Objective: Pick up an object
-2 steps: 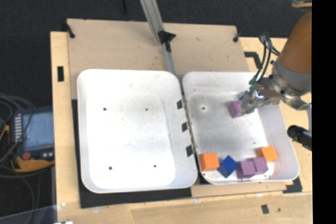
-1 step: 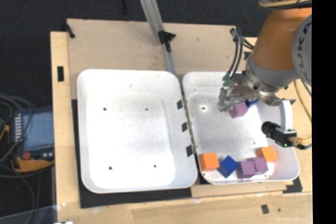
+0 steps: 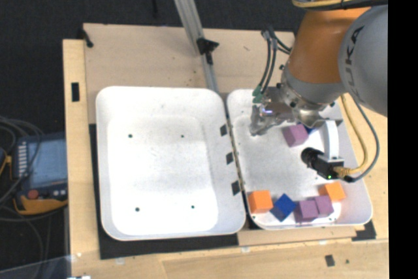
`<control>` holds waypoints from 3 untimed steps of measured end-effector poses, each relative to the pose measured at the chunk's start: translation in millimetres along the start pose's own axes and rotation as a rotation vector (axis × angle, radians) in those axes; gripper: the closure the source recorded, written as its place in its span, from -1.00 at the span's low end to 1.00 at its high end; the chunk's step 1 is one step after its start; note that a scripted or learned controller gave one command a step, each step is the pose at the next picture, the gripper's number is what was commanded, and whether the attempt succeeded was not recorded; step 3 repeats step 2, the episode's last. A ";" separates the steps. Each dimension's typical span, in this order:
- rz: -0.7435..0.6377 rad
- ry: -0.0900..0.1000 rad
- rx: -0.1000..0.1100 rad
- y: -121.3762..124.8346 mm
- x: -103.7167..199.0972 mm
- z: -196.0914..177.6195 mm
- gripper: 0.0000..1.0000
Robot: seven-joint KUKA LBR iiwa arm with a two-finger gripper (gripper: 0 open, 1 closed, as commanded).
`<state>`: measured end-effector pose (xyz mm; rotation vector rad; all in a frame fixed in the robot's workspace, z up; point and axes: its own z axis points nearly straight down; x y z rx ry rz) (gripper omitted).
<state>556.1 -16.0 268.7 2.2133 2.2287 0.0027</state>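
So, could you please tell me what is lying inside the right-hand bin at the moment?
Along the right bin's near edge lie an orange block, a blue block, two purple blocks and another orange block. A third purple block sits beside the gripper. The arm covers the far right corner.

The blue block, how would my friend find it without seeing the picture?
Look in the right-hand bin, along its near edge where blocks sit in a row. The blue block lies between an orange block and a purple block. It is the only blue one.
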 end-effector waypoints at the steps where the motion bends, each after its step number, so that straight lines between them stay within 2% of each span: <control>1: 0.000 0.000 0.003 3.6 56.8 13.7 1.00; 2: -0.001 0.000 0.001 23.0 114.0 20.4 1.00; 3: -0.001 0.000 0.001 23.0 114.0 20.4 1.00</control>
